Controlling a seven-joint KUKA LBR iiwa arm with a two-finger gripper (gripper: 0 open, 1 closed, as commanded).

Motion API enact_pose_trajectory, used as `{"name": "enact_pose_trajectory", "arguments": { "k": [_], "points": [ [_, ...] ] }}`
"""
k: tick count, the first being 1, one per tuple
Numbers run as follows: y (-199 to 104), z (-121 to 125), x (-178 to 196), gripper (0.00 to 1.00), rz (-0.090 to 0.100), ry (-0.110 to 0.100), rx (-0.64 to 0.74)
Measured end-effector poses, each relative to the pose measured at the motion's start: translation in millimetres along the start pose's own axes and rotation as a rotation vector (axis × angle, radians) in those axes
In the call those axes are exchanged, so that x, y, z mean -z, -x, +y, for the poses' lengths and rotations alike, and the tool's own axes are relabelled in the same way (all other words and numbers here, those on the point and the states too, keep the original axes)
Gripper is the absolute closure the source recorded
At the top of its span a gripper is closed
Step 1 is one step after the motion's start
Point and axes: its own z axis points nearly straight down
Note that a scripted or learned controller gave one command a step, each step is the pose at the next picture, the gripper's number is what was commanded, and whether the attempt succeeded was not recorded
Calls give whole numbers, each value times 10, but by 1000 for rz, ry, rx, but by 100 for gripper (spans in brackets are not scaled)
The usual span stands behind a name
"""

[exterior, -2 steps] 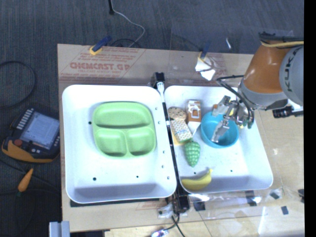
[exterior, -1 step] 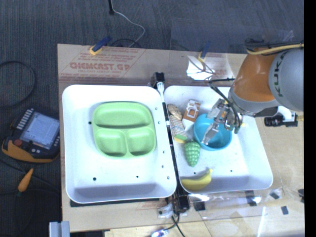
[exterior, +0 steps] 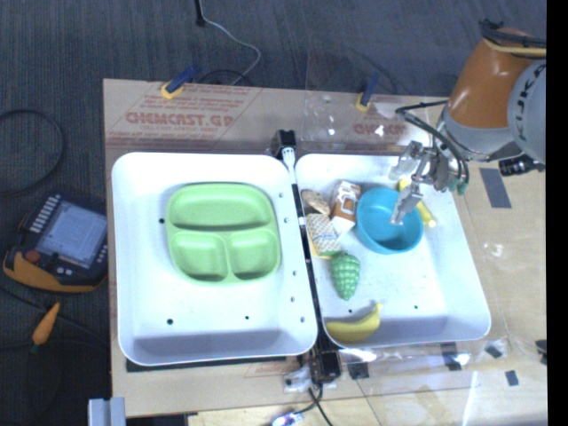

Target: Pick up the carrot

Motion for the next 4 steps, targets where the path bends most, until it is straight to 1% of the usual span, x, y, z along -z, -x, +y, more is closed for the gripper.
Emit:
{"name": "enact_pose_trajectory", "arguments": {
  "k": [1, 2, 3, 4],
  "points": [
    [-551, 522, -597, 0, -4, 1, 85],
    [-1181, 561, -393, 0, 4, -3, -151],
    [-530, 99, 215, 0, -1, 1, -239],
    [-169, 58, -624, 0, -1, 4, -413]
  ]
}}
